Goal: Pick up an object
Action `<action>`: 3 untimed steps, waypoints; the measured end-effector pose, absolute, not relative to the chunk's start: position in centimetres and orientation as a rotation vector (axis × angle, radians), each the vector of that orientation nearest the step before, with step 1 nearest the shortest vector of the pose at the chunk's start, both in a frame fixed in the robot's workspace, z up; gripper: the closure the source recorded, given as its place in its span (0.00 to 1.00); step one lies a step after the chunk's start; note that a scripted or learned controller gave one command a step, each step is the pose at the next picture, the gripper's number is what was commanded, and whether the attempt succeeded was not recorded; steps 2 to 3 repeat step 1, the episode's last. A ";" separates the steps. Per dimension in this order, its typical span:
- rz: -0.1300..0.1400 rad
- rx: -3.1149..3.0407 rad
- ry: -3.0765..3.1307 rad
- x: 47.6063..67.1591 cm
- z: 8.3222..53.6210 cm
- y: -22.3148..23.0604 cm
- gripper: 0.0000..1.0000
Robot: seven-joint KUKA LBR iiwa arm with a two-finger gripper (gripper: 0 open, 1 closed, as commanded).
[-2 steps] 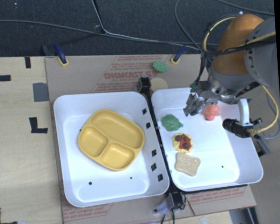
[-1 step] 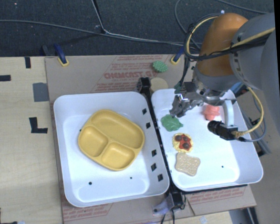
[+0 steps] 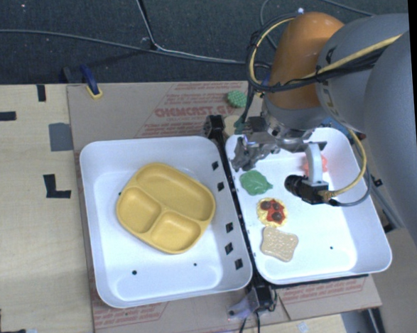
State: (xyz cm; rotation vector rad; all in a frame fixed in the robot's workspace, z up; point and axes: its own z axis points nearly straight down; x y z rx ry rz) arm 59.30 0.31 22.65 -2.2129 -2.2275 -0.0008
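Two bins: the left bin (image 3: pixel 97 205) holds a yellow tray (image 3: pixel 166 206). Over the right bin (image 3: pixel 357 251) the gripper (image 3: pixel 249 154) hangs, its spread unclear, just above a green piece (image 3: pixel 255 182), pizza (image 3: pixel 272 211) and cracker (image 3: pixel 279 243) nearer the camera.

You see a pale wooden benchtop (image 3: pixel 26 210) marked with black tape at the frame's left, brown cardboard sheet (image 3: pixel 162 112) centrally, dark carpet (image 3: pixel 78 29) along the top.
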 end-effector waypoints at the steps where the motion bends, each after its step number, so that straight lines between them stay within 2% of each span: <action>1: -0.001 -2.212 -2.228 60.3 23.0 5.9 1.00; 3: -0.001 -2.212 -2.228 60.3 23.0 5.9 1.00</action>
